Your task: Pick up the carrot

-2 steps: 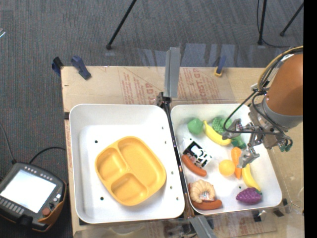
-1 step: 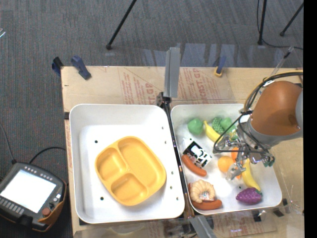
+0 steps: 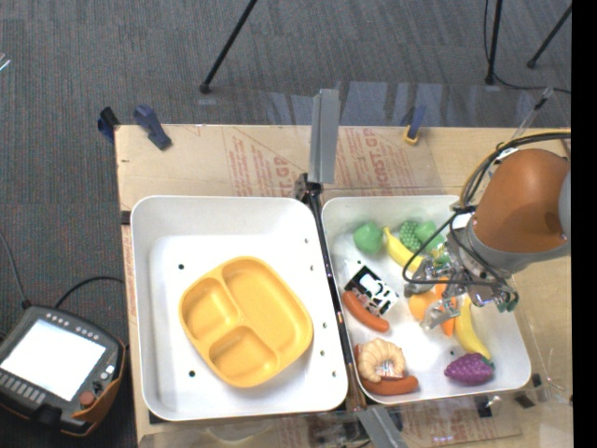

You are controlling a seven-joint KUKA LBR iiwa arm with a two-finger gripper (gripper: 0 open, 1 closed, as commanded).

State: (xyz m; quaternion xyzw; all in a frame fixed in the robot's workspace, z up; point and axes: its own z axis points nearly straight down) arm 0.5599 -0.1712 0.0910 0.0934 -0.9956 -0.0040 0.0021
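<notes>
- Grey carpet floor behind, tripod legs (image 3: 233, 34) crossing top; plywood bench (image 3: 224, 161) w/ blue clamps (image 3: 149, 125) on far-left corner.
- Two shallow white bins side by side: left bin (image 3: 154, 222), right bin (image 3: 522, 362), grey upright post (image 3: 324, 138) btwn them at far edge.
- Left bin: yellow 3-compartment plate (image 3: 244, 319) lying flat near middle.
- Teach pendant (image 3: 56, 364) on floor, bottom-left, cable running off behind.
- Arm w/ orange band (image 3: 522, 203) in from right, over right bin's right half; black cables looping round wrist.
- Gripper (image 3: 438, 299) pointing down amid toy food in right bin, metal hardware glinting around it.
- Fingers: hidden by wrist clutter + blur, cannot tell if spread or pressed together.
- Carrot (image 3: 438, 301): orange piece(s) right under gripper, mid-right of right bin, partly hidden; cannot tell if btwn fingers or just lying beneath.
- Banana (image 3: 468, 332) just right of carrot, running toward near edge.
- Purple grapes (image 3: 468, 369) at near-right corner, just below banana tip.
- 2nd yellow banana-like piece (image 3: 399, 247) angled near far side, btwn green items.
- Green round fruit (image 3: 369, 238) far-left in right bin; green bumpy piece (image 3: 414, 232) beside it, to its right.
- Black-white box (image 3: 371, 287) left of centre, tilted.
- Red-orange sausage (image 3: 366, 313) touching box's near side, lying diagonal.
- Croissant-like pastry (image 3: 380, 357) near front edge; 2nd sausage (image 3: 395, 385) touching its near side.
</notes>
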